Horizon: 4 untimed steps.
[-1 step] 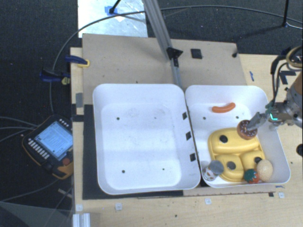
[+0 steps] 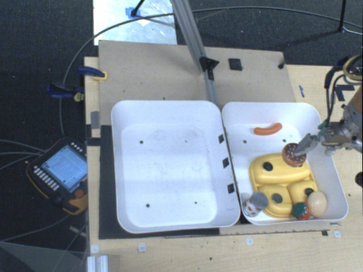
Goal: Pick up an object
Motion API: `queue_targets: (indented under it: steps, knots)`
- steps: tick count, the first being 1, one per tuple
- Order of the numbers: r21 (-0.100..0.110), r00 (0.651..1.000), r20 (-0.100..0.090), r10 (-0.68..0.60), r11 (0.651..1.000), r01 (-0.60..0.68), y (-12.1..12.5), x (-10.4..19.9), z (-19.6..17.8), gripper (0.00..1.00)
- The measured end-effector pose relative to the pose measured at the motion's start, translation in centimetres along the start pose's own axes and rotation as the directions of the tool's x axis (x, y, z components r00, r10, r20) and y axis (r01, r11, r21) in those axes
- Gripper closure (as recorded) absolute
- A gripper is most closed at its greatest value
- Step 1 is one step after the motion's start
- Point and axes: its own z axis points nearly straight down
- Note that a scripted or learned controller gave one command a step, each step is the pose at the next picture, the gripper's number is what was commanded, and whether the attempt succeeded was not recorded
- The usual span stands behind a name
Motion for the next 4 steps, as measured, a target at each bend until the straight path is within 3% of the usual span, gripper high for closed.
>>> queue_targets:
  steps: [2,3,4]
  knots:
    - [0.005,1.0,-0.002,0.003,1.0,-0.003,-1.5,-0.4,9.9,0.0]
    - [-0.014,1.0,0.005,-0.001,1.0,0.002,-1.0,-0.6,10.8,0.0]
    - [-0.013,1.0,0.003,-0.001,1.0,0.001,-1.0,-0.5,10.0,1.0]
